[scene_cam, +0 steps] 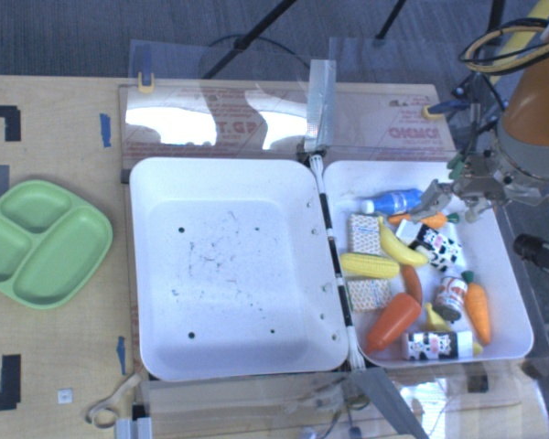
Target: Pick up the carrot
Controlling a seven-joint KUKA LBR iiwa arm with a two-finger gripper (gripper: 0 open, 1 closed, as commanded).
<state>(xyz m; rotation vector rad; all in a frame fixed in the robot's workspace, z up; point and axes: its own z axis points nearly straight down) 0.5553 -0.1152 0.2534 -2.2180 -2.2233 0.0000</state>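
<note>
You see the gripper (454, 199) hovering over the far edge of the right bin (517, 273), its fingers spread apart and holding nothing. Your carrot (478, 310) lies near that bin's right edge, toward the near corner, beside a small can (451, 295). A banana (401, 245), corn cob (370, 265) and blue bottle (392, 201) crowd the middle. The left bin (229, 263) sits alongside.

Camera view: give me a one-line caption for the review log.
Arm's gripper hovers over the crowded right bin, near the blue bottle; the carrot lies at the bin's right side.
</note>
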